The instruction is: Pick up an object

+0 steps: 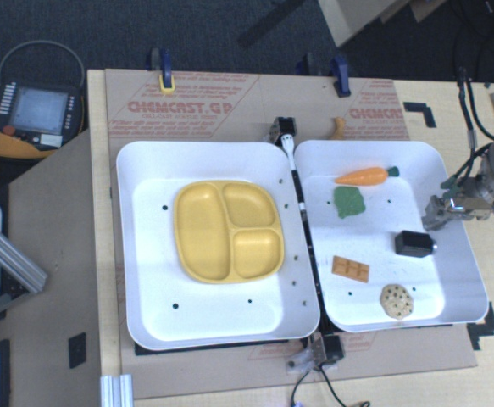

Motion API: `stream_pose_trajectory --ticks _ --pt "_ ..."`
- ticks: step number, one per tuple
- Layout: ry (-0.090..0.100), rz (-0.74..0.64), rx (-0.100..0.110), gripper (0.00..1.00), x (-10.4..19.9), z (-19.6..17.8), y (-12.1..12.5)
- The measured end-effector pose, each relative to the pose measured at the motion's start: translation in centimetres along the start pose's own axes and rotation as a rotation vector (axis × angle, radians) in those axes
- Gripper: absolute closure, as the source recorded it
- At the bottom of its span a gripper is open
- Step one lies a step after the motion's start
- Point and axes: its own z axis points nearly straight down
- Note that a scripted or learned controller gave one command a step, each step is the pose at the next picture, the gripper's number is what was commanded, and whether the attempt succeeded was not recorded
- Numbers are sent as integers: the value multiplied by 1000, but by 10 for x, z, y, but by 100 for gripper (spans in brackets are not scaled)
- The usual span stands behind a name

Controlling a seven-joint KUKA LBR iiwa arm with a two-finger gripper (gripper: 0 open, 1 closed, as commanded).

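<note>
Bins: we count two shallow white bins of smooth plastic with rounded corners, the left bin [145, 227] and the right bin [458, 287] side by side on a brown printed board [230, 100]
Plate: one yellow plate [228, 230], glossy and rounded-square, moulded into three compartments, lies in the middle of the left bin
Carrot: one carrot [361, 176], a smooth orange taper with a small green end, lies across the far part of the right bin
Green piece: one lumpy green piece [348, 202], dark and knobbly, sits just beside the carrot on its near side
Block: one small black block [414, 243], matte and boxy, lies right of the bin's middle
Cracker: one flat orange-brown cracker [350, 269], rectangular
Cookie: one round cookie [396, 300], pale and speckled, lies by the near rim
Gripper: one grey metal gripper [440, 212] hangs at the right bin's right side, near the black block but apart from it; we cannot tell whether it is apart or together
</note>
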Motion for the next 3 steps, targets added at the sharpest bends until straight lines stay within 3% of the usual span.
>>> stream_pose_trajectory --ticks 1,3 --pt "1 0 1 100 -1 -37 2" --pt "4 -5 5 100 104 -20 44"
